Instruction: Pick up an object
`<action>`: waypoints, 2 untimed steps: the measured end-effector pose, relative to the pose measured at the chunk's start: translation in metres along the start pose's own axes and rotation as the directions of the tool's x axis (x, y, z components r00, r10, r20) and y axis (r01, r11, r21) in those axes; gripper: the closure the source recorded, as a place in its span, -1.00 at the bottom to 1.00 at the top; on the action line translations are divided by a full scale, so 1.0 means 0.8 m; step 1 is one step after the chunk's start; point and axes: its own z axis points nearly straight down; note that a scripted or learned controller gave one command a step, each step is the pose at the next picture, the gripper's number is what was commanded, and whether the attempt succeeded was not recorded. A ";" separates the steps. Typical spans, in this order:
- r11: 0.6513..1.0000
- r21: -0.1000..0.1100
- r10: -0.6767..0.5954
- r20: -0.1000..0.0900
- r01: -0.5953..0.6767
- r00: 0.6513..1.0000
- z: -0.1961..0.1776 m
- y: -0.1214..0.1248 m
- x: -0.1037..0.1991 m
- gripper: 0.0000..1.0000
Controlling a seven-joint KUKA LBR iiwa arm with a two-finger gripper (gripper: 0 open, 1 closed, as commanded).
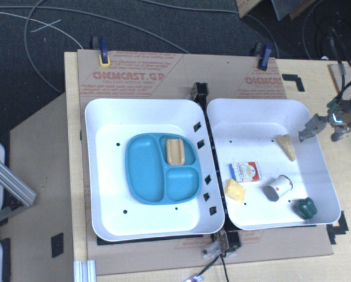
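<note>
The right bin (254, 111) holds several small things: a tan wedge (287, 147), a white packet with blue and red print (244, 171), a yellow chunk (235, 190), a grey-and-white cylinder (278, 187) and a dark green object (305, 208). My gripper (324, 131) hangs over the right bin's far right rim, just right of the tan wedge and apart from it. Its fingers are spread open with nothing between them.
The left bin (104, 157) holds a blue divided tray (146, 172) with a tan block (174, 151) in its upper right compartment. A black-clipped divider (203, 151) separates the bins. Clamps and cables sit beyond the bench's far edge.
</note>
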 end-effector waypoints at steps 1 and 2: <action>1.000 0.000 0.000 0.000 0.000 1.000 0.052 -0.001 0.000 -1.00; 1.000 0.003 0.000 -0.002 0.000 1.000 0.129 -0.007 0.004 -1.00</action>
